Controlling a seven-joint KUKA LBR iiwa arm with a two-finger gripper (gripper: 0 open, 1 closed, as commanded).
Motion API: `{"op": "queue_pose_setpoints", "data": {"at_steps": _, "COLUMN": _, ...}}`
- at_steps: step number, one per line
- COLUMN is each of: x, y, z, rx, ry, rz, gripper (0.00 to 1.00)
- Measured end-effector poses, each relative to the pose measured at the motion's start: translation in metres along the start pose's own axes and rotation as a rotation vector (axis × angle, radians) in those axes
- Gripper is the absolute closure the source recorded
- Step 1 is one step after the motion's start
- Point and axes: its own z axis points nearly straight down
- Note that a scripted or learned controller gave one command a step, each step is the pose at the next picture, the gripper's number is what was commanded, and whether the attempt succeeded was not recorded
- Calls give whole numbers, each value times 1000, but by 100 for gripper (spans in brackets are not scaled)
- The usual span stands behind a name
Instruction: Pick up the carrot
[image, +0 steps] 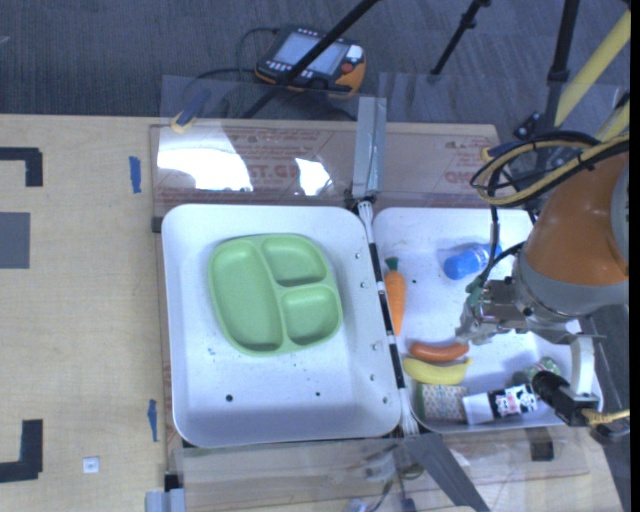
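The carrot (396, 296), orange with a small green top, lies lengthwise along the left wall of the right bin (420, 225). My gripper (478, 322) hangs low over the middle of that bin, to the right of the carrot and apart from it. It sits just above the right end of a red-orange sausage-shaped toy (438, 351). Nothing shows between the fingers.
A yellow banana (436, 371) lies under the sausage toy. A blue object (462, 262) sits at the back of the right bin, and a patterned packet (440, 403) and a dark bottle (520, 398) along the front. The left bin (190, 390) holds a green divided plate (275, 292).
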Motion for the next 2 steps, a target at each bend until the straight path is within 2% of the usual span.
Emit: {"op": "queue_pose_setpoints", "data": {"at_steps": 2, "x": -50, "y": 3, "z": 26, "rx": 4, "ry": 1, "rz": 121, "gripper": 100}}
